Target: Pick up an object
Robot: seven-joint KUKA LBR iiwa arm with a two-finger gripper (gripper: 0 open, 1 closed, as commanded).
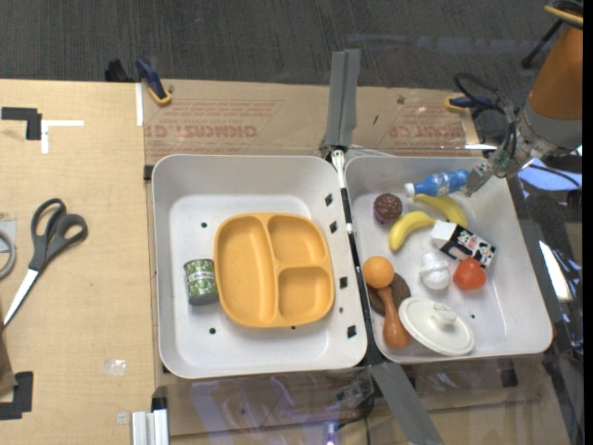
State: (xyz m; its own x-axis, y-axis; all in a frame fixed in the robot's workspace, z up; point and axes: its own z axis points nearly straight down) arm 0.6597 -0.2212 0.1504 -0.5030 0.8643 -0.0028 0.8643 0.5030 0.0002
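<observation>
The right bin holds several small objects. A blue bottle lies at its far side, with a yellow banana and a dark plum just in front of it. Nearer the middle are a black-and-white box, a red fruit, a small white object and an orange. A white lid and a brown spoon-like piece lie at the front. My gripper hangs over the bin's far right corner, just right of the blue bottle, with nothing seen in it.
The left bin holds a yellow divided plate and a green can. Scissors lie on the wooden bench at the far left. A blue clamp sits behind the left bin. A grey divider post rises between the bins.
</observation>
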